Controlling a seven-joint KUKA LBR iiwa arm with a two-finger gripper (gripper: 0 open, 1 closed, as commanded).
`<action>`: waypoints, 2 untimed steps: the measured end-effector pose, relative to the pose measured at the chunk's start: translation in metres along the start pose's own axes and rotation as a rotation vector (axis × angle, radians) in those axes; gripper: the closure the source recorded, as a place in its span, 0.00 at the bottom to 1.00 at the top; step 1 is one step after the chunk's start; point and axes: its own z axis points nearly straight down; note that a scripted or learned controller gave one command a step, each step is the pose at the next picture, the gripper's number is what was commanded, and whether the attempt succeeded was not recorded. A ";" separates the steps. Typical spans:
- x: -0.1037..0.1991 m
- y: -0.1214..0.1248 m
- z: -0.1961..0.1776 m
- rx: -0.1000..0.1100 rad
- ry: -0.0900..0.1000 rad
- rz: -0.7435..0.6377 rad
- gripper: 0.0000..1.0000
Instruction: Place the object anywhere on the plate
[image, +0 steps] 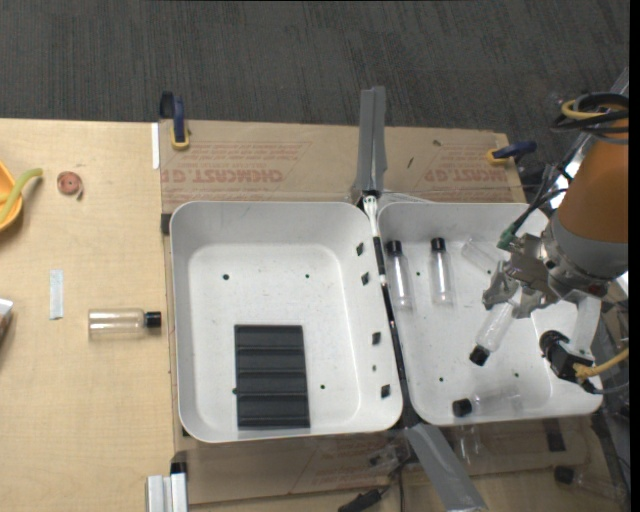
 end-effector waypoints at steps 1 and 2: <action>0.000 0.000 0.000 0.000 0.000 0.000 0.00; -0.052 0.076 -0.022 -0.007 0.003 -0.123 0.00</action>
